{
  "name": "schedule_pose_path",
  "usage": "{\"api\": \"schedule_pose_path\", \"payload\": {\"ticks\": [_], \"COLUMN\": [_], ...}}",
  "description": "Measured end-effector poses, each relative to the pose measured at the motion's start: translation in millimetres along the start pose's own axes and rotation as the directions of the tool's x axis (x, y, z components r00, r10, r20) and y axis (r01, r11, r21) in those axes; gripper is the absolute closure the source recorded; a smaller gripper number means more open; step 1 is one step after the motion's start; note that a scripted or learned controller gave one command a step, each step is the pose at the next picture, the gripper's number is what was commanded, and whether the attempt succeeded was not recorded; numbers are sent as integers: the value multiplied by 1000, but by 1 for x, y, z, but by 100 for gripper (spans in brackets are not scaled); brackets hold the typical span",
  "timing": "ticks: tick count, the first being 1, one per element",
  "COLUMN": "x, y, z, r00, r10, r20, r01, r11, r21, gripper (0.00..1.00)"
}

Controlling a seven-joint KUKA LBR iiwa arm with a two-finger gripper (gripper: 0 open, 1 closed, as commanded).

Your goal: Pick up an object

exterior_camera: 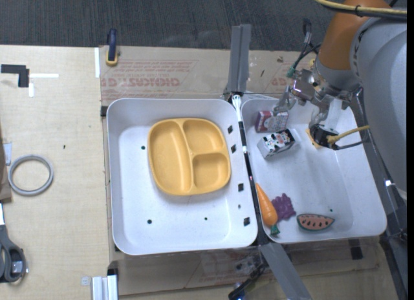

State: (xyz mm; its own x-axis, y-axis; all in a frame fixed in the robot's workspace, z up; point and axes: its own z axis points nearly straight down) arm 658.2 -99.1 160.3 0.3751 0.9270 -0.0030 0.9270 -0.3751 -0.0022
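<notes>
Lying nearest the lens along the front wall of the right bin (362,227) are a carrot (266,207), a purple grape cluster (283,205) and a watermelon slice (315,222). Farther back in that bin, a white box with dark print (277,143) is sitting tilted, and a small reddish packet (264,121) is lying just behind it. The gripper (282,116) is hovering low over these two, its fingers appearing spread, with nothing visibly pinched between them; the view is too coarse to be certain. The left bin (129,221) is holding a yellow divided plate (189,156). Judging from this, the arm is carrying out the approach step, with the grasp not yet made. Next, it would need to settle on one item, probably the packet or the box, descend straight so the fingers straddle it, and close firmly without nudging the neighbour.
</notes>
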Motion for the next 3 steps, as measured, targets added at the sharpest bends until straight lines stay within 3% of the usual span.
{"api": "schedule_pose_path", "payload": {"ticks": [1, 2, 3], "x": [5, -26, -11], "y": [-5, -53, 2], "z": [41, 47, 43], "r00": [968, 968, 978], "r10": [252, 251, 210], "r20": [-10, -1, 3], "r01": [-252, -251, -210], "r11": [968, 968, 978], "r21": [-8, 1, 12], "gripper": [0, 0, 0]}}
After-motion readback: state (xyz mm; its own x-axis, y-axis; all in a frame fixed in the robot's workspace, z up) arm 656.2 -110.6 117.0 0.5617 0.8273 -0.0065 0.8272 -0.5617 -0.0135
